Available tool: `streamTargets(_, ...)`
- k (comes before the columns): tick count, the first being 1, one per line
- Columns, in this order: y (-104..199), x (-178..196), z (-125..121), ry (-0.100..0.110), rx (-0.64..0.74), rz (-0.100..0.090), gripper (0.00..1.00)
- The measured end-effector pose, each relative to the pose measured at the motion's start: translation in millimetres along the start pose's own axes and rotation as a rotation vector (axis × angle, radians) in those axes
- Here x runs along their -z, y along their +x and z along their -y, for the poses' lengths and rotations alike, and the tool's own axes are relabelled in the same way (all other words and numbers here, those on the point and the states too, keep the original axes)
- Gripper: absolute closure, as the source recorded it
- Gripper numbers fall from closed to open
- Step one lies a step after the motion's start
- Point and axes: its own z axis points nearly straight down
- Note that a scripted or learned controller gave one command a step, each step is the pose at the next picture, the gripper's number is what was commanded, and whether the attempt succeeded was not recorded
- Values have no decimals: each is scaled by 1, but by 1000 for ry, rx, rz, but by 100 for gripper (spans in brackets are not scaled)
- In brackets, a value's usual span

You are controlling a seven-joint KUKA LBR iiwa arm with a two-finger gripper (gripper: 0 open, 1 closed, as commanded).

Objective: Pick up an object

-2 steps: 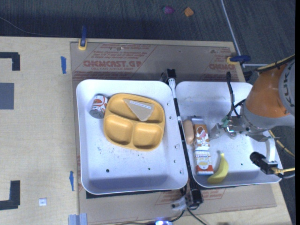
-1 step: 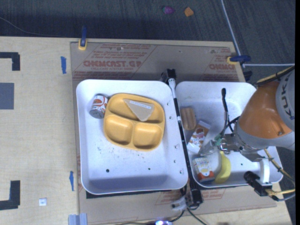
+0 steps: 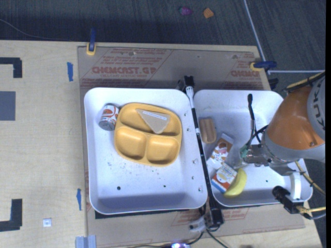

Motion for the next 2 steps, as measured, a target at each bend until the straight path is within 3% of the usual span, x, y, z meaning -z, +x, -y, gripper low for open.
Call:
streamTargets(1,62,86,-67,25,7,-18,100)
streamTargets(2,7,69,-45,29,5,-18,100)
